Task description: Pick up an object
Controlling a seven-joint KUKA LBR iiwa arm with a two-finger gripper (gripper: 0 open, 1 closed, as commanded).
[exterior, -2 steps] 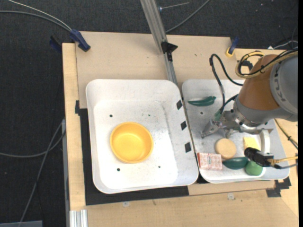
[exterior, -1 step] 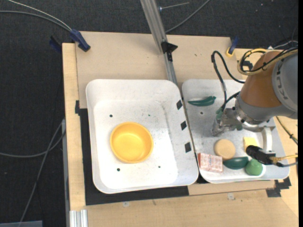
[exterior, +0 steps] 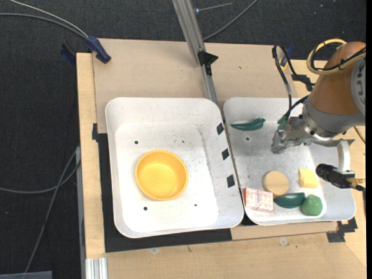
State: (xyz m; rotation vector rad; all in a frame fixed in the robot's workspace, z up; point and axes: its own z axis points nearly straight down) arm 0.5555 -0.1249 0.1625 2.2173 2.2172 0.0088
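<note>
My gripper (exterior: 281, 145) hangs low over the middle of the right bin (exterior: 256, 166), with the grey and orange arm behind it at the right. Nothing shows between its fingers. A dark green pepper-like piece (exterior: 247, 123) lies at the bin's far left, up and left of the gripper. Nearer the front lie a round tan biscuit (exterior: 276, 182), a yellow block (exterior: 308, 178), a red-and-white packet (exterior: 258, 199), a dark teal piece (exterior: 290, 200) and a green ball-like piece (exterior: 312, 205). These all sit below the gripper, apart from it.
The left bin (exterior: 122, 127) holds a yellow bowl (exterior: 161, 174). A metal pole (exterior: 189, 28) slants up from between the bins. Black cables and a black fitting (exterior: 334, 175) hang by the arm at the right bin's right side. A blue clamp (exterior: 96, 49) sits at the bench's far left corner.
</note>
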